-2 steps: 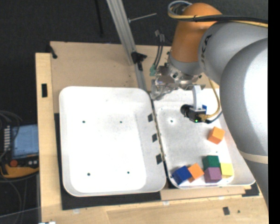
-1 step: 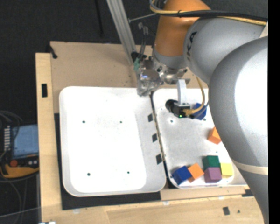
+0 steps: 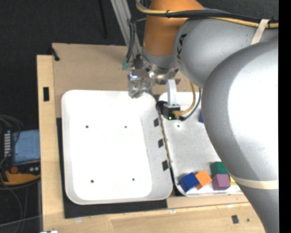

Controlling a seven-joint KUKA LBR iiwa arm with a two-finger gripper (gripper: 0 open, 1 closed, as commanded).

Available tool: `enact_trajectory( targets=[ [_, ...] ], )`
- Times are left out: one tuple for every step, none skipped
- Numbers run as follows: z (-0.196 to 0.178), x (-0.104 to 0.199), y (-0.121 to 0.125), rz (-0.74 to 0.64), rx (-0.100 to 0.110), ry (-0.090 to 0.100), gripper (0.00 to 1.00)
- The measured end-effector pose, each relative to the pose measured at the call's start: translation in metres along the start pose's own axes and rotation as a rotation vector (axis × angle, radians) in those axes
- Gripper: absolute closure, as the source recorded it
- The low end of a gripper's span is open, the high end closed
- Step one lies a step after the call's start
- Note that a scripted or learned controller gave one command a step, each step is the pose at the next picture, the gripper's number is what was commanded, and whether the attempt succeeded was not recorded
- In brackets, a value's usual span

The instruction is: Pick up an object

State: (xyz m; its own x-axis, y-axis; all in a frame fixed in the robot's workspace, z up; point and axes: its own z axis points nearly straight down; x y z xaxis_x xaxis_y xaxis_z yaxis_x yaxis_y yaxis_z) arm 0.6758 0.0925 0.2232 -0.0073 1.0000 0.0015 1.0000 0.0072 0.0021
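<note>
tool (image 3: 136, 89) at left bin (image 3: 111, 144) far rim, grip state unclear | arm hides most of right bin (image 3: 189, 140)

White bins (image 3: 77, 130), with blue (image 3: 188, 181), orange (image 3: 202, 178), purple (image 3: 221, 181) and green (image 3: 218, 168) blocks; a grey arm (image 3: 233, 81) banded orange.

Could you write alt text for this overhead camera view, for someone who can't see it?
A grey robot arm with an orange band reaches from the right, its gripper at the far edge of the left white bin. Blue, orange, purple and green blocks cluster in the right bin's near corner.
</note>
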Motion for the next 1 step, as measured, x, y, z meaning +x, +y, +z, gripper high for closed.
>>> enact_trajectory(
  targets=[
    [-0.0001, -0.0045, -0.0001, 0.003, 0.001, -0.004, 0.0]
  ],
)
